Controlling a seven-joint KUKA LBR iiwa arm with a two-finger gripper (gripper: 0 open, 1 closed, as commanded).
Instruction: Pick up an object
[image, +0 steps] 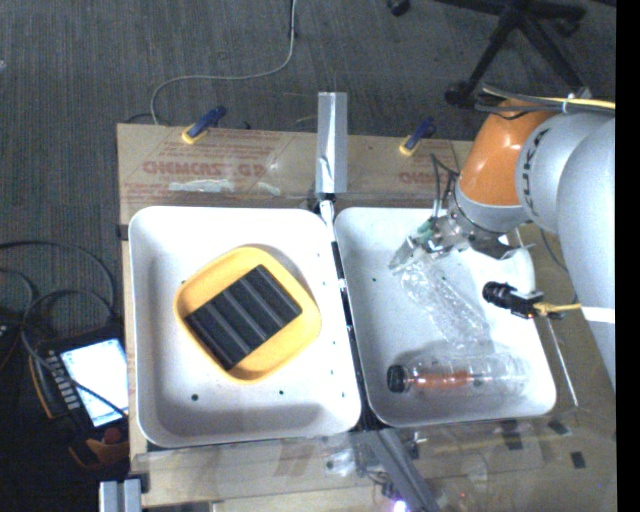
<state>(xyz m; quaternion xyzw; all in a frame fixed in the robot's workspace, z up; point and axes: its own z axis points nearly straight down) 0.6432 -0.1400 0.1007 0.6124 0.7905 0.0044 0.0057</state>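
Camera view: your gripper sits low over the far part of the right bin, under the orange wrist band. You can't tell the jaw state, they blur into crinkled clear plastic. That clear plastic wrap starts right at the jaws and trails away toward the near side. Further on, at the near wall, a clear bottle with a dark cap lies on its side, well apart from the jaws. Far to the jaws' side, the left bin carries a yellow tray with black ribbed insert.
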